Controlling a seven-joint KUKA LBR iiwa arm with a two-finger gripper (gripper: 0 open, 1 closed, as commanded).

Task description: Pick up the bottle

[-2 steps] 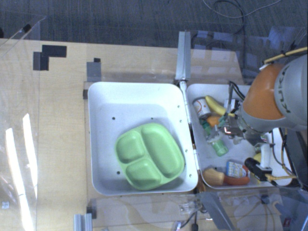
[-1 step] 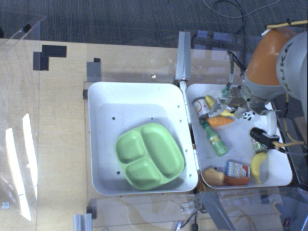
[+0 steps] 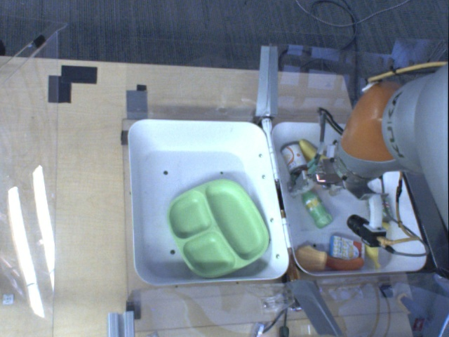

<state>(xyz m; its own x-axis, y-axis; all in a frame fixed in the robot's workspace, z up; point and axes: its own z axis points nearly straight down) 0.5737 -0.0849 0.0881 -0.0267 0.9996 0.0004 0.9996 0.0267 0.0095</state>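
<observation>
Hovering gripper (image 3: 313, 176) over green bottle (image 3: 316, 210) in right bin (image 3: 414, 262) | approach step, grip state: cannot tell | next: I'm needing descent, alignment along bottle axis

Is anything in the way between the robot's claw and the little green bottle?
Nothing visible is. The gripper hangs just above the top end of the green bottle in the right bin. The can and the yellow thing lie behind the gripper, away from the bottle.
</observation>
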